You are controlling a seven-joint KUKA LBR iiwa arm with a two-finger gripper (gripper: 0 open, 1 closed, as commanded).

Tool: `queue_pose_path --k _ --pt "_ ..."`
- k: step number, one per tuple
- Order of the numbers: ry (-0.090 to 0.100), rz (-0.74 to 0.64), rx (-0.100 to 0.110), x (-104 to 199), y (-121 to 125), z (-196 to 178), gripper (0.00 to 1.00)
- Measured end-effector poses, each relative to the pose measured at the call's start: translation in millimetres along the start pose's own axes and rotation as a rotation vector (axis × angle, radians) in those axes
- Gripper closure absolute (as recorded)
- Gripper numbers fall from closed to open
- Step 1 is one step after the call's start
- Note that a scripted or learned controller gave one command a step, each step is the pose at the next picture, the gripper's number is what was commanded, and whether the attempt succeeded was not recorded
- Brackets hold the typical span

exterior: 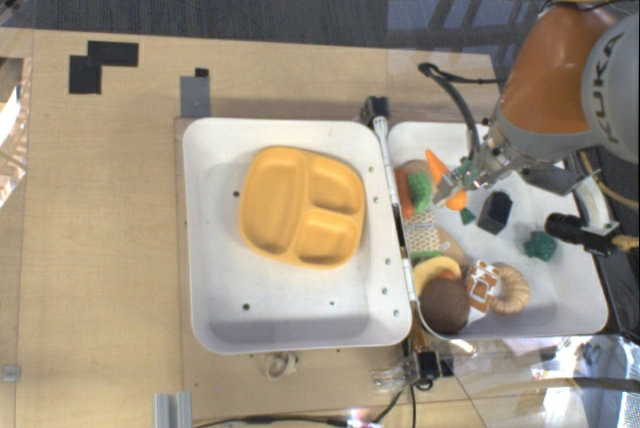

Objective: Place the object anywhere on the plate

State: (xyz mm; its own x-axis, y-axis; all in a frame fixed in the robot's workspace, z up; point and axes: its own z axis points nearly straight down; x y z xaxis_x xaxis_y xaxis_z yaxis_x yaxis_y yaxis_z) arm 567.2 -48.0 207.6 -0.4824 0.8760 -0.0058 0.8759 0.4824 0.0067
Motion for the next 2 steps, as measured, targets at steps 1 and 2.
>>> queue_pose_path --k 1,2 --pt "0.006 0.139 0.002 74.9 81.4 23.4 1.0" --pt "0.003 0.142 0.002 72.0 80.3 22.5 0.0"
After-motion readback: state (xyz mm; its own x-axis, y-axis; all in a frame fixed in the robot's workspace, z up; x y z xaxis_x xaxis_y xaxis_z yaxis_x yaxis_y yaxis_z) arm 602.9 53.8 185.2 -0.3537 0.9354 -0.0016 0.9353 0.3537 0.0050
